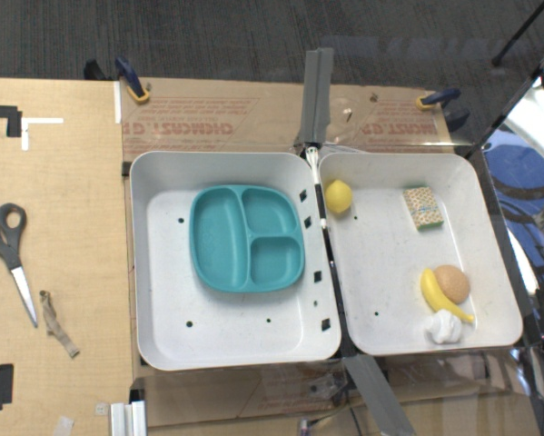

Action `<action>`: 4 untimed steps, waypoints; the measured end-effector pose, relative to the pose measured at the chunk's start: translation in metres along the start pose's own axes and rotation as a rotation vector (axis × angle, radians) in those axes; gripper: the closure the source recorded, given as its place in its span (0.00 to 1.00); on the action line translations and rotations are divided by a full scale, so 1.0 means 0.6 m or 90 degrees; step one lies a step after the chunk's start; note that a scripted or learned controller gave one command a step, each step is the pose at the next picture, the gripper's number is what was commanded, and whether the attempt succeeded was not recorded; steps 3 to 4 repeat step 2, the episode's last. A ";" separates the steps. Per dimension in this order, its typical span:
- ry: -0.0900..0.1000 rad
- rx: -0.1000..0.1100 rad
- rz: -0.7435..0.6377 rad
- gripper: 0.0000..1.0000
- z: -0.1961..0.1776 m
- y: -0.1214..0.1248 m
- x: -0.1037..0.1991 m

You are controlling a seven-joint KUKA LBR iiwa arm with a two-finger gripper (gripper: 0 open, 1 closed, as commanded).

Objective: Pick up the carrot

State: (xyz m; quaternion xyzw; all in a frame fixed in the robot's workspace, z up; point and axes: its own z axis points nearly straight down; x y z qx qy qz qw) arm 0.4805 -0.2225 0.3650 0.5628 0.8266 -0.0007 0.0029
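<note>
right shallow white bin (489, 243): small yellow lemon (338, 196) near its left wall, green-patterned rectangular sponge (423, 207) toward the back, yellow banana (438, 298) touching a tan round item (453, 282), white crumpled lump (445, 329) at the banana's near end. left white bin (149, 280): teal three-compartment plastic plate (248, 238). grey-handled scissors (8, 243) on the bench, far left.

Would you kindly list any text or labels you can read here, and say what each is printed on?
Red print on the cardboard sheet behind the bins: it appears mirrored or upside down and too blurred to read reliably.
Patterned sponge-like block in the right bin: too small to tell.
No other text is legible.
</note>
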 end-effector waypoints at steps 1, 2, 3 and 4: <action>0.000 -0.001 -0.239 1.00 -0.057 0.090 -0.035; 0.000 -0.002 -0.432 1.00 -0.060 0.123 -0.047; 0.000 -0.002 -0.432 1.00 -0.060 0.123 -0.047; 0.000 -0.002 -0.432 1.00 -0.060 0.123 -0.047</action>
